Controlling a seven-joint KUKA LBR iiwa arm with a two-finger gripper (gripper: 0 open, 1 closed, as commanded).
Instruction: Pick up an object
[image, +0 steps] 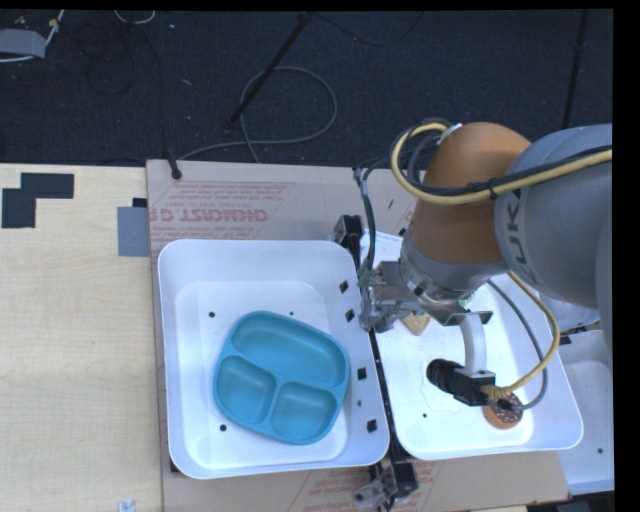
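The only obvious thing to grab is the blue plate (281, 376), a sectioned kids' tray with three compartments, lying flat and a bit skewed in the left bin (190, 300), lower middle of the frame. My guess is it's hard plastic: light, stiff, smooth enough to be slippery, and not something you'd break by squeezing. Since it lies flat, the raised outer rim or one of the dividers between compartments looks like the best place to pinch; the flat bottoms give nothing to hold.

Over in the right bin (540, 430) there's a small round brownish thing (503, 411) near the lower right corner, too small to identify. Just beside it is a dark stubby piece (455, 381) that looks like it hangs from the arm's cabling, not a loose object, though I'm not sure.

The tool (392, 305) sits under the arm's bulky orange and grey wrist (470, 195), right about over the divider between the two bins, centre right of the frame. The wrist covers most of it, so I can't tell how wide it's set or whether anything is in it. It looks apart from the plate, off its right edge. Both bins rest on a table (70, 350) of pale wood.
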